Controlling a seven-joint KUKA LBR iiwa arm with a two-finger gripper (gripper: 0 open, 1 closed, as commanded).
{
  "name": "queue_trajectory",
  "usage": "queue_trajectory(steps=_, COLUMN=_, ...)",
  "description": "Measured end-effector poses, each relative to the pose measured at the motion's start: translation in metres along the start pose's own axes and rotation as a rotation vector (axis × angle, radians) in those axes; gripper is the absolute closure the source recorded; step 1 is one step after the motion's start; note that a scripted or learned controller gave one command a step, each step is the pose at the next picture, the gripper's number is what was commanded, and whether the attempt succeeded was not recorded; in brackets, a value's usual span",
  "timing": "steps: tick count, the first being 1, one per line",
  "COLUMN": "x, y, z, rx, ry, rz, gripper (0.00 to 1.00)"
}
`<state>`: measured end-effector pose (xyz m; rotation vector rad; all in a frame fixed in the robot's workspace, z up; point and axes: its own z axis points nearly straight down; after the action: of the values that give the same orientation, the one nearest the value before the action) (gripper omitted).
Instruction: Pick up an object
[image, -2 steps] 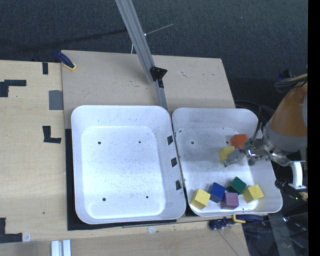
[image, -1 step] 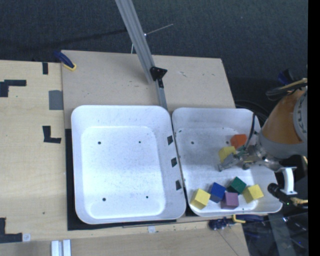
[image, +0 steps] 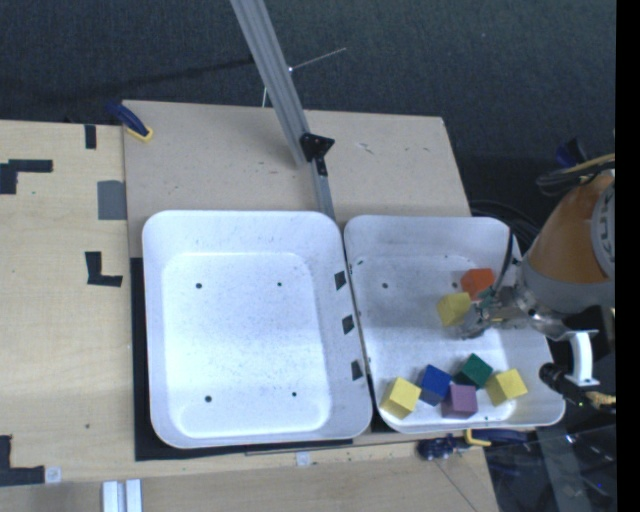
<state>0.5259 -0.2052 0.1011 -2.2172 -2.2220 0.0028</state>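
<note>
Camera view: the claw (image: 480, 312) sits low in the right bin (image: 420, 240), beside a yellow block (image: 454, 308) and an orange block (image: 478, 279). Whether its grip is spread or pressed together cannot be told here. Along the bin's near edge lie a yellow cube (image: 402, 396), blue cube (image: 435, 383), purple cube (image: 462, 399), green cube (image: 477, 370) and another yellow cube (image: 508, 385). The left bin (image: 245, 330) adjoins it on the worktop (image: 200, 160).

Well to the left of the gripper (image: 487, 312) sits the left white bin (image: 152, 330). Up beyond the gripper a grey metal strut (image: 277, 75) slants, carrying a black clamp (image: 316, 147). Farthest off, black tape marks (image: 97, 268) dot the wooden bench (image: 60, 350).
</note>
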Motion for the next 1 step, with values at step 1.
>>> queue_trajectory(steps=1, x=-0.0011, y=0.0032, z=-0.0631, rx=-0.008, ry=-0.003, rz=0.000, gripper=1.00)
